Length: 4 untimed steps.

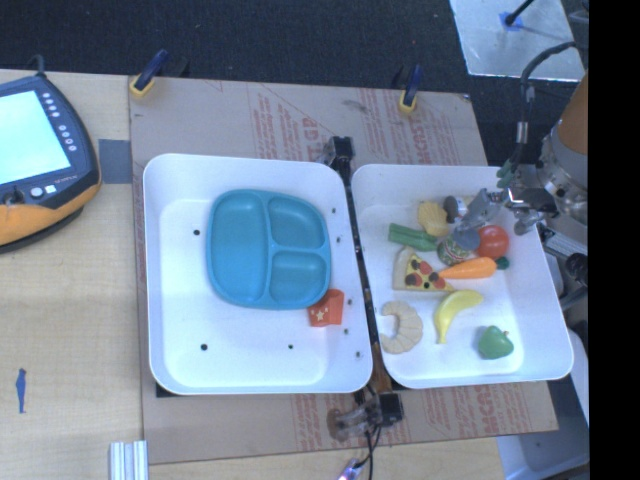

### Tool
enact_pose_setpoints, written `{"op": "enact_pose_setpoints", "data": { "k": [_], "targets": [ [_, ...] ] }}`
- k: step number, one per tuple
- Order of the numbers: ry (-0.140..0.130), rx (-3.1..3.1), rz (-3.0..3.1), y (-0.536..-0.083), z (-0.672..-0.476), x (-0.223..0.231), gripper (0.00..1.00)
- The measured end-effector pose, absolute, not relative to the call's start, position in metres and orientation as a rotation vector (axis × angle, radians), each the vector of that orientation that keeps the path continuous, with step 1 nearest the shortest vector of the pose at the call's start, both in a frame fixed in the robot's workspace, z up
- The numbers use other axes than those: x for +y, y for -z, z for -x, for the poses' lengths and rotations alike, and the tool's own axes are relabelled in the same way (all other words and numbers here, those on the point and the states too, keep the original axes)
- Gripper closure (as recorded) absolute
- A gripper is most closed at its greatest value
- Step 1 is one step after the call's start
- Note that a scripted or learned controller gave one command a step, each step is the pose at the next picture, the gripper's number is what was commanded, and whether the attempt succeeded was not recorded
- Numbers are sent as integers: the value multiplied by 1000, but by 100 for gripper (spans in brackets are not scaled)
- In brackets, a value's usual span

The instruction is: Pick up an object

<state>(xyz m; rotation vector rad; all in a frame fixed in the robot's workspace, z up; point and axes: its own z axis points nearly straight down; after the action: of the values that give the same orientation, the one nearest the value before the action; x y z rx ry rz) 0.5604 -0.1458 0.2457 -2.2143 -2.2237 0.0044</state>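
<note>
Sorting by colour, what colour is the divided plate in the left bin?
Light blue divided plate, seen in the camera view.

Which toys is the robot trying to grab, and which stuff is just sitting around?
For the job, in the right bin:
claw, tomato, carrot, pizza slice, banana, green pepper, croissant.

Just lying about:
blue plate and red piece in the left bin, tablet, clamps.

Plate (268, 248) in left bin (175, 183); banana (455, 311) in right bin (535, 353).
</note>
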Motion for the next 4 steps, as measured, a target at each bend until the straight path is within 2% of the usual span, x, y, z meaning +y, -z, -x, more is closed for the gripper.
{"op": "enact_pose_setpoints", "data": {
  "k": [1, 2, 3, 4],
  "targets": [
    [-8, -2228, 2211, -138, -619, -147, 0],
    [-9, -2225, 2211, -91, -656, -112, 0],
    [-10, -2227, 2209, -102, -656, -113, 100],
    [-6, -2226, 2212, -192, -506, -68, 100]
  ]
}}
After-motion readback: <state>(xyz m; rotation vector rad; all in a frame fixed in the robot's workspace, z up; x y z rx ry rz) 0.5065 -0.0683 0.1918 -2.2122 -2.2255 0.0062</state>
